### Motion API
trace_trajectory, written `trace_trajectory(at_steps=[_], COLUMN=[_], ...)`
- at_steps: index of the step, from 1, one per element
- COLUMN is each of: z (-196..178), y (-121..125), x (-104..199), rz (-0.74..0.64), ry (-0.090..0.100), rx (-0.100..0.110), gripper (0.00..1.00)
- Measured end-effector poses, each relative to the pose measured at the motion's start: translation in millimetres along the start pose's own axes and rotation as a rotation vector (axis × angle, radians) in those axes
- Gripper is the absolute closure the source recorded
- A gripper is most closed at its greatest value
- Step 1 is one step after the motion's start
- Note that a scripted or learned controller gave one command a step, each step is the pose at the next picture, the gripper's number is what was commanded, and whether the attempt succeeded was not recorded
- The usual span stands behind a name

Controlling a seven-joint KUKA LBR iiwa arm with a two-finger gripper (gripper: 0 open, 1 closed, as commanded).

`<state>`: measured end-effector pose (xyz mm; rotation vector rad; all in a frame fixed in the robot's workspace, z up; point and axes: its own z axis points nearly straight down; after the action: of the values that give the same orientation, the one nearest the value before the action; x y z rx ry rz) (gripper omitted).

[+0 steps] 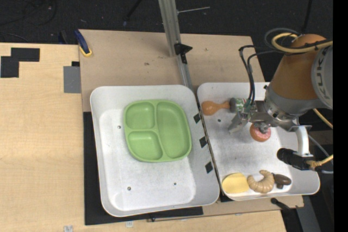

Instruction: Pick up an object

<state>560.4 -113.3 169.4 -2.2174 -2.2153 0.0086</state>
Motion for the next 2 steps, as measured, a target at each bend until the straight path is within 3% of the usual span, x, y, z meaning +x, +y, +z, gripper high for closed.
trace_trajectory(at_steps=[1,2], z=[58.5,76.0], y=[-2.5,0.9], x=[9.9,10.3], rz=[0.000,-0.001], ry=[0.001,-0.001], rx=[0.000,-0.014], gripper=[0.00,0.00])
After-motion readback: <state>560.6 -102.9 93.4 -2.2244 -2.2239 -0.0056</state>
